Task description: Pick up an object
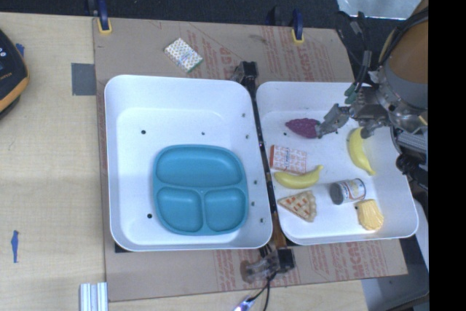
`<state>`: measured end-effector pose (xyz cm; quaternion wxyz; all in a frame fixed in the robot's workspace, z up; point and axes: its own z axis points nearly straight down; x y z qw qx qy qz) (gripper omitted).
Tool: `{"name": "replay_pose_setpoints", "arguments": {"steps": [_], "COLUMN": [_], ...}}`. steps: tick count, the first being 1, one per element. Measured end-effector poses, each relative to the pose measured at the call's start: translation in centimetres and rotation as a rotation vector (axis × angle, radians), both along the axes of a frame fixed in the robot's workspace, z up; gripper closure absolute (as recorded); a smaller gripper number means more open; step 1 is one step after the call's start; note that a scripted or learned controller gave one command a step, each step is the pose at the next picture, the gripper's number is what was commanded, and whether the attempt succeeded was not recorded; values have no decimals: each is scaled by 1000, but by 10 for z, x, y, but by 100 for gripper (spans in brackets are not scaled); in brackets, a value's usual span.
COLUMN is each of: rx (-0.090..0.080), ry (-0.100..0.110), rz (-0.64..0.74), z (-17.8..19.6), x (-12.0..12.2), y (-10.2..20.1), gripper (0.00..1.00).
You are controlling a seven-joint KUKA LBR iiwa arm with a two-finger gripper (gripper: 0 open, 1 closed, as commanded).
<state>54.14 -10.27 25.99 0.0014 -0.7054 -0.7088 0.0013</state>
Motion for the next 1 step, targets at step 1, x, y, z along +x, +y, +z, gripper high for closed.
{"name": "replay_pose_setpoints", "arguments": {"steps": [1], "rx": [-1], "ry": [2], "rz": [1], "z": [-98], "x": [58], "y": [-3], "gripper": [0]}}
